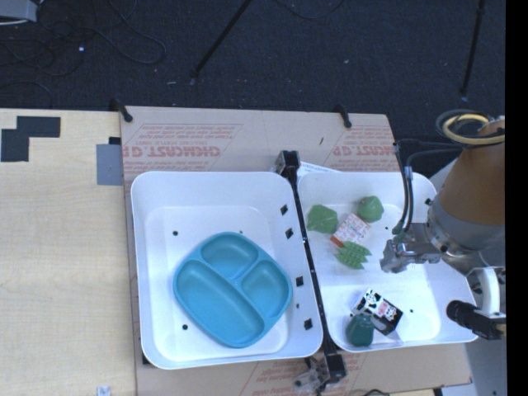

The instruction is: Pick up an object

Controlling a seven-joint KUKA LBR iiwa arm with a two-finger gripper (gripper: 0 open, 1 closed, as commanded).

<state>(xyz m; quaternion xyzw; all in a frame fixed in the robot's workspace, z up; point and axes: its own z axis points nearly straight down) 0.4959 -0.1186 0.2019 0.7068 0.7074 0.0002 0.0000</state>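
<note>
Several small objects lie in the right bin (429, 190): a light green lump (322, 219), a rounder green piece (370, 209), a red and white packet (352, 228), a spiky green toy (353, 256), a black and white item (379, 309) and a dark teal piece (360, 332). My gripper (399, 256) hangs low over the bin's middle right, just right of the spiky green toy and apart from it. I see nothing between it and the bin floor.
The left bin (153, 221) holds a blue divided plate (232, 288). A black divider (301, 246) runs between the bins. The grey arm with its orange band (476, 190) covers the right bin's far right side. Cardboard lies under both bins.
</note>
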